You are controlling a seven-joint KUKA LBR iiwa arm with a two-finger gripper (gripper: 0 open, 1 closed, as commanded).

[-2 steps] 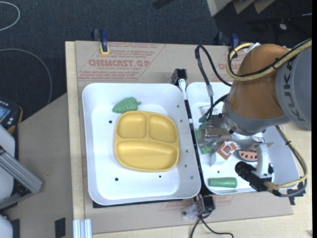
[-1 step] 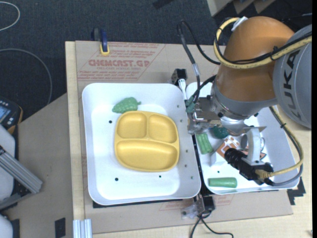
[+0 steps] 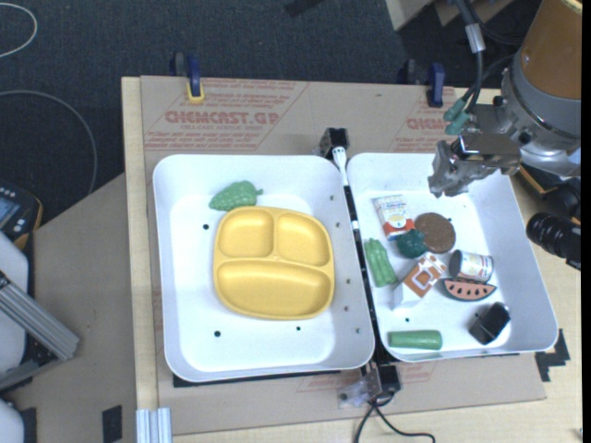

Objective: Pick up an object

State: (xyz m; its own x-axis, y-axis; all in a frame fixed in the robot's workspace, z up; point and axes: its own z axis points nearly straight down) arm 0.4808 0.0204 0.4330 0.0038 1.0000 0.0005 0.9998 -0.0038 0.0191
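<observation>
The arm point(image 3: 554, 81) leans in over the right bin point(image 3: 526, 275), its gripper point(image 3: 450, 181) hanging above that bin's far edge — whether it is clenched or released cannot be told. Left of the right bin sits the left bin point(image 3: 175, 247), bearing a yellow divided plate point(image 3: 273, 261) and a green leafy toy point(image 3: 235, 195). Inside the right bin lie a brown disc point(image 3: 435, 232), a green pod point(image 3: 379, 261), a watermelon slice point(image 3: 469, 290) and a black block point(image 3: 489, 322) — none touched.
</observation>
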